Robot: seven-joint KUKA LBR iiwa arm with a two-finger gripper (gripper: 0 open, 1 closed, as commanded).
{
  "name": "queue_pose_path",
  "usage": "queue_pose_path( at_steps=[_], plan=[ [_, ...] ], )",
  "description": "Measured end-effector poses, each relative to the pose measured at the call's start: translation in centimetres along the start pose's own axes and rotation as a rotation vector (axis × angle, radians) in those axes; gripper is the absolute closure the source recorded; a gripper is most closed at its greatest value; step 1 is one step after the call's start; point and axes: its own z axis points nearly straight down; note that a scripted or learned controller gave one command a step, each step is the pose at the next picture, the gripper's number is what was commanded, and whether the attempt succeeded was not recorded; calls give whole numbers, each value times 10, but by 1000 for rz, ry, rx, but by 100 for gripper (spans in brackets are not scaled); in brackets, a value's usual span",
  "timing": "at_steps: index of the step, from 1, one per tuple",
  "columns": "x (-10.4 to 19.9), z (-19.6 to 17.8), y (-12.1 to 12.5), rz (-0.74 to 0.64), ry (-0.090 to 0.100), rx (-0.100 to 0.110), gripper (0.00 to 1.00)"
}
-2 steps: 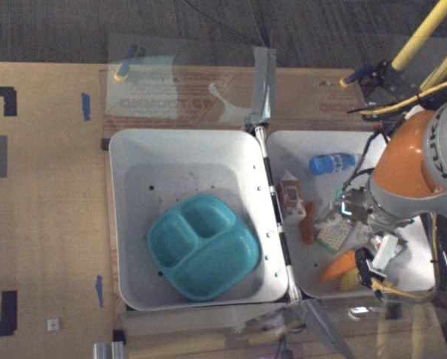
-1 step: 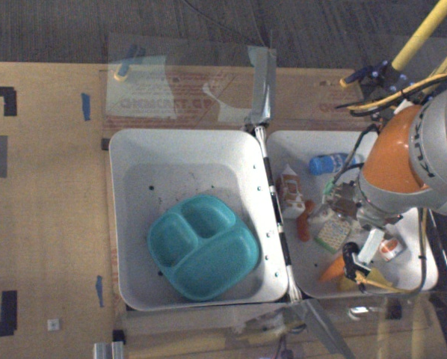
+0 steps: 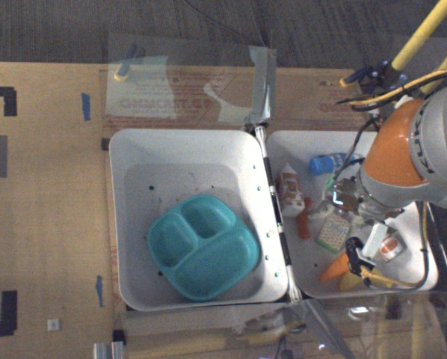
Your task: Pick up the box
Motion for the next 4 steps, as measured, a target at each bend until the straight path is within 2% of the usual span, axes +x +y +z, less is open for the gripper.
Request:
queue_pose_path(
  at_steps=[1,2,3,4],
  plan=[
    [-1,-10,2,4,1,-4,100],
    [66,-99,-83,124,-2,7,100],
    [53,-126,-45,248,-4,6,100],
    [68,-161,-83,588,-5,7,100]
  ],
)
